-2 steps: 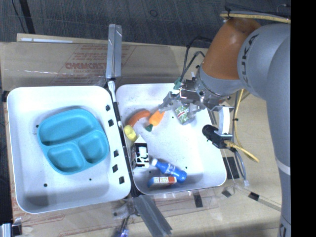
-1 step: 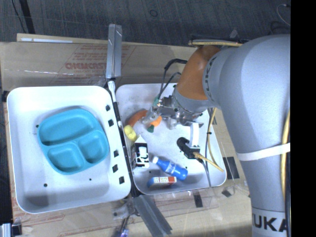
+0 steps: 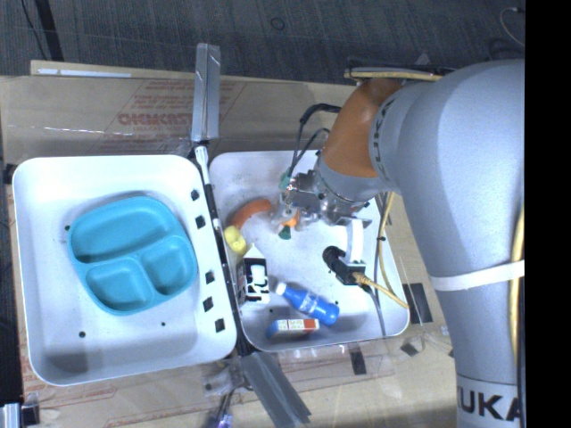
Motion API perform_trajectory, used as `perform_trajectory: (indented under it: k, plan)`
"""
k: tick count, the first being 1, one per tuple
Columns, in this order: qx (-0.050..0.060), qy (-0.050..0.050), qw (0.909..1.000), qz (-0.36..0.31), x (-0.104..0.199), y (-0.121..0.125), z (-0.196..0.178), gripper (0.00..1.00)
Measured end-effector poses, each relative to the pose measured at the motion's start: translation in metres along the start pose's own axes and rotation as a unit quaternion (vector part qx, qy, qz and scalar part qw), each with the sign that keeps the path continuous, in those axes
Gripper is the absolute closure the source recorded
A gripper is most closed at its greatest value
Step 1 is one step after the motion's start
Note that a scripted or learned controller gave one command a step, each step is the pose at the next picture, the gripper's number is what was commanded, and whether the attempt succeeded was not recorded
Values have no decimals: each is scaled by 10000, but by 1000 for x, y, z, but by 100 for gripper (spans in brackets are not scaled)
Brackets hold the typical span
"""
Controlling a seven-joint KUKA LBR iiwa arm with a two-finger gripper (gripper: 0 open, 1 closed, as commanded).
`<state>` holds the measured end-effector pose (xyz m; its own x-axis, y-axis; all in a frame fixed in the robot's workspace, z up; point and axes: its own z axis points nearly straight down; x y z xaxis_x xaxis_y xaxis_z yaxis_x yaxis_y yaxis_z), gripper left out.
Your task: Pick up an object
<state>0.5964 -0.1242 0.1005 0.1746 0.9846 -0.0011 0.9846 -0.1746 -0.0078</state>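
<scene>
gripper (image 3: 287, 214), grip state unclear, hovers just right of the orange object (image 3: 250, 210).

Two bins (image 3: 36, 239), one blue tray (image 3: 132, 253)

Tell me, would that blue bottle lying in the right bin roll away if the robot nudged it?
Probably. The blue bottle lies on its side on the right bin's smooth floor, so its round body could roll. It looks like thin plastic, likely light and somewhat slippery. The small box beside it might stop it.
</scene>
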Motion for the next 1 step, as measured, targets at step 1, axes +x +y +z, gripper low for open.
perform_trajectory:
  k: [1]
  plan:
    - [-32,0,9964,-845,7,8,-162,100]
